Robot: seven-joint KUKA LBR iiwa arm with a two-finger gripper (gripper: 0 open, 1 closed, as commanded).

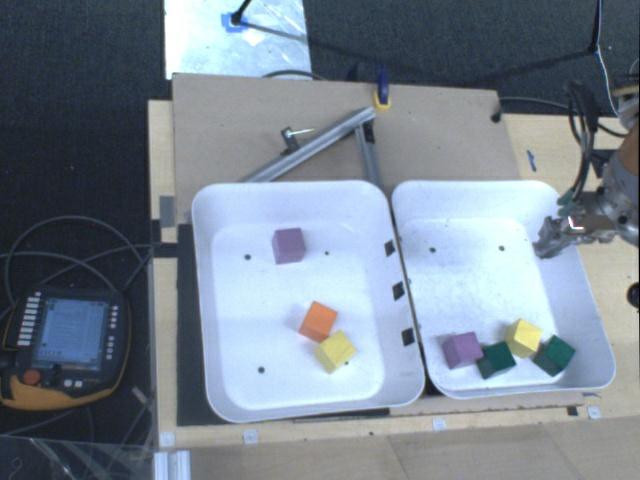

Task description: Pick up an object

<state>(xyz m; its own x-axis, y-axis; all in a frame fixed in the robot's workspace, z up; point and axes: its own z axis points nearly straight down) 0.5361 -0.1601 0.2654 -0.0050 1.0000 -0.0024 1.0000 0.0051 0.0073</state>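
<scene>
The left bin [215, 298] holds a purple cube [288, 245], an orange cube [318, 320] and a yellow cube [336, 350] that touches the orange one. Along the front of the right bin [470, 208] lie a purple cube [462, 348], a dark green cube [495, 359], a yellow cube [523, 337] and another green cube [553, 354]. My gripper [556, 236] hangs over the right bin's right rim, well behind those cubes, with nothing seen between its fingers.
A metal rod [310, 145] lies slanted on the brown board behind the bins. A teach pendant [62, 346] with cables sits on the floor at the left. Black cables run along the back right.
</scene>
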